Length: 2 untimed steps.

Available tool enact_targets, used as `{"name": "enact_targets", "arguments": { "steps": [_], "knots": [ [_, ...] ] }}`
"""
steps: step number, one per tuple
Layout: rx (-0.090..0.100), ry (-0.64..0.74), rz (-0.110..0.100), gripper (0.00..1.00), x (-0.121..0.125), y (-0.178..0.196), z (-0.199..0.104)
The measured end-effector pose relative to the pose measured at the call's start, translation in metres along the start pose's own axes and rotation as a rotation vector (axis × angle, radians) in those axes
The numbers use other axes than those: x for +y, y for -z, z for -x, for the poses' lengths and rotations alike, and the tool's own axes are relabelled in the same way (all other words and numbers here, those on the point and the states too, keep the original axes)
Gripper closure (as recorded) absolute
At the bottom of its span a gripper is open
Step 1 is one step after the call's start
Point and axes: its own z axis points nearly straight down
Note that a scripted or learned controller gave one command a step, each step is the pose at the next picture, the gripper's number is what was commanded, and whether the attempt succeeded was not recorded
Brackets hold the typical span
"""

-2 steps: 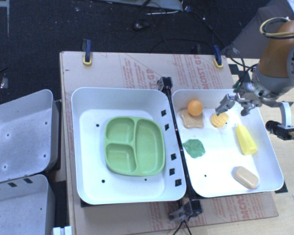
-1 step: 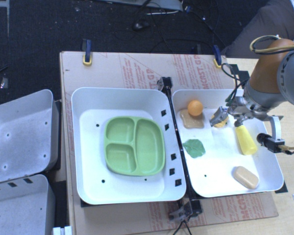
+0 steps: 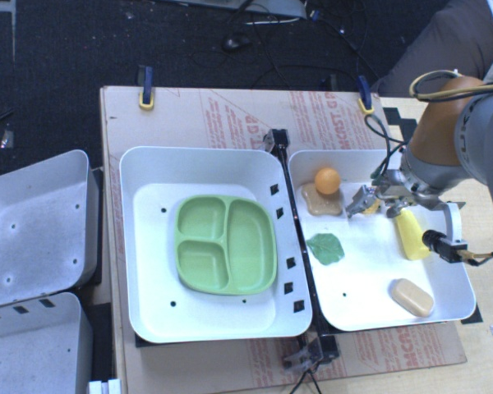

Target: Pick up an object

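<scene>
Looking down at a slant, the camera view shows a table topped with pale board printed with red lettering too broken up to read, held at its far edge by two yellow-and-blue clamps. Two shallow white bins of smooth moulded plastic sit side by side on it.

Left bin: carries one light green plate, rounded-rectangular, glossy, divided into three compartments.

Right bin: carries five items. An orange ball, smooth and round, rests on a flat tan slab near the far left corner. A crumpled green scrap, soft-looking and irregular, lies near the bin's left wall. A yellow cylinder, smooth, lies right of centre, just beside the arm's tooling. A beige oval block, matt and soap-like, lies near the front right corner, well apart from the others.

Arm: grey with an orange band, entering from the right. The pincer hangs low over the right bin, between the tan slab and the yellow cylinder. Its metal fingers stand a little apart with nothing between them. No item is lifted; all lie on the bin floor.
</scene>
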Motion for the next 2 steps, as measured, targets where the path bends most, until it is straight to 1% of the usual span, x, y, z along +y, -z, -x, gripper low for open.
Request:
{"name": "enact_targets", "arguments": {
  "steps": [1,2],
  "knots": [
    [-0.001,0.001,0.002,1.00,0.000,0.011,0.000],
    [-0.001,-0.001,0.005,1.00,-0.006,0.059,0.006]
  ]
}}
